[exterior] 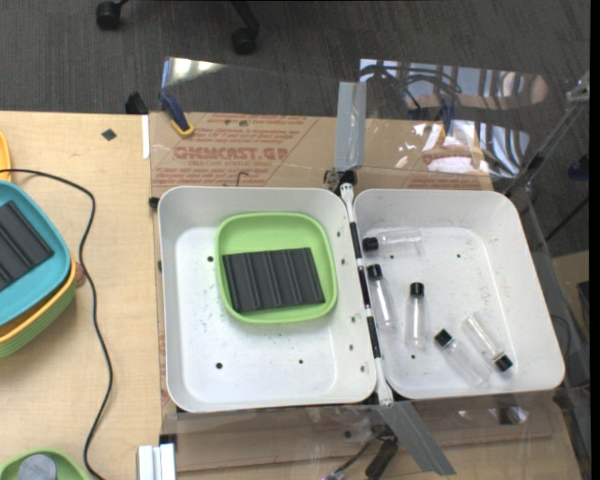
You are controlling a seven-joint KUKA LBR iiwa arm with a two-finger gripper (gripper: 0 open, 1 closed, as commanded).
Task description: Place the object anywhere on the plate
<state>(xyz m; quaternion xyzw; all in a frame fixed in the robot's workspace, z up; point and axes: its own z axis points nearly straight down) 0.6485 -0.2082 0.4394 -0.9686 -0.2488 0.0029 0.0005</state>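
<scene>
Pincer's state we cannot tell. Nearest us, clear black-capped vials (415, 314) lie scattered in the right bin (525, 281), at three o'clock from the green plate (277, 223) in the left bin (187, 356). Farther, at twelve o'clock, red print on a brown sheet (230, 150) reads "CHEMCAST". Beyond the wooden bench (56, 375) lies grey carpet (375, 28).

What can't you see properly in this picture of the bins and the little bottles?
- Clear vials in the right bin, camera view: their see-through bodies fade into the white floor, so an exact count is unsure, and contents are too small to tell.
- Teal dish: cut off by the left edge.
- Dark ridged insert hides the middle of the green plate.
- Clear panel behind the bins: glare blurs what lies behind it.
</scene>
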